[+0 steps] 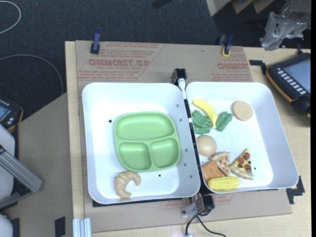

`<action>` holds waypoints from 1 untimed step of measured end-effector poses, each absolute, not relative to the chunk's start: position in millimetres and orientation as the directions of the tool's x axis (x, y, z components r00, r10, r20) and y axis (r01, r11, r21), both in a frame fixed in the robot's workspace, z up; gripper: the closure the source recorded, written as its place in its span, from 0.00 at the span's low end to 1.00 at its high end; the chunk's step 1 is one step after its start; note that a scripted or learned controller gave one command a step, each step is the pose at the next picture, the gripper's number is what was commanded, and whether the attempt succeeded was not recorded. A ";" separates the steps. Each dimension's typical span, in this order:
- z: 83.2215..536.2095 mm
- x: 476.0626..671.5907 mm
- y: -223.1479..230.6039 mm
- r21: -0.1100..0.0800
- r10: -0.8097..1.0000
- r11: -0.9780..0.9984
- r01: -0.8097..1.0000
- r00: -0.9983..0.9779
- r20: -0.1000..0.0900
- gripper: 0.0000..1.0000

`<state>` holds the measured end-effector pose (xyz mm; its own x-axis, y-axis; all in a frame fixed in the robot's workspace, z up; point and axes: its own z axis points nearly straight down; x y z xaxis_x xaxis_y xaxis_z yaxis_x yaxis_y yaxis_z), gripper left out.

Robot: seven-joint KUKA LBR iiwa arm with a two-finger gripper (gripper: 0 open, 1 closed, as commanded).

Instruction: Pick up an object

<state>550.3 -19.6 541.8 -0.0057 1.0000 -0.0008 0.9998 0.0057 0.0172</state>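
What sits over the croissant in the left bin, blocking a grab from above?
Nothing visible. The croissant lies bare on the left bin floor, just beside the green tray, with nothing over it.

You see dark blue-grey carpet (74, 14) around a pale wooden bench (301, 147); brown cardboard (148, 58) covers its top, held by two clamps (96, 39) along the far edge.
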 end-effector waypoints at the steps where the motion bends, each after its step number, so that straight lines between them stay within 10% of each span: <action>1: 398.1 475.7 -39.2 -0.016 1.000 -0.004 1.000 0.004 0.001 1.00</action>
<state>475.7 -39.2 398.1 0.0039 1.0000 0.0006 0.9999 -0.0039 -0.0165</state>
